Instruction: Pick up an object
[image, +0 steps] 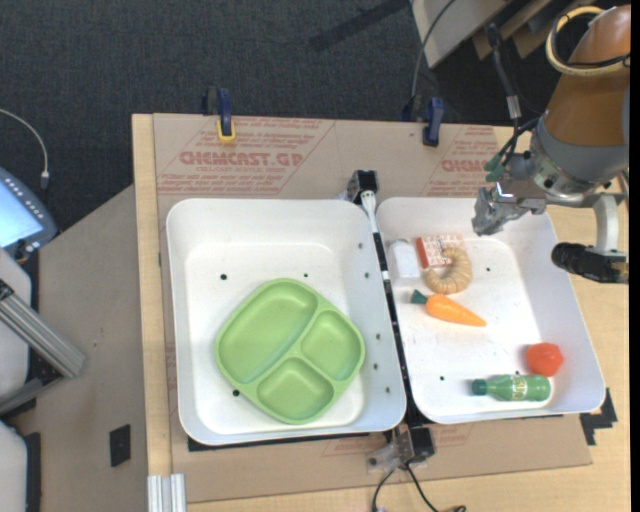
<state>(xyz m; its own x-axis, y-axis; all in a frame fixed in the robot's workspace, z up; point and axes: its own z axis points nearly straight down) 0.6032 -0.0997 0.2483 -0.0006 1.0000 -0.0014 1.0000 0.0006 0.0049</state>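
Resting on a brown board (300, 150) clamped at its far edge by two blue clamps (223, 110), two white bins are sitting side by side over dark carpet. The left bin (190, 300) is holding a green divided plate (290, 348), with open floor along its far and left walls. The right bin (570, 300) is holding a carrot (452, 308), a curled pastry (448, 270), a red-and-white packet (435, 246), a white block (405, 260), a red tomato (544, 358) and a green bottle (512, 388). The gripper (490, 215) is hovering at that bin's far edge, just beyond the pastry, nothing showing between its tips; their spread cannot be told. The bin's middle is lying open.
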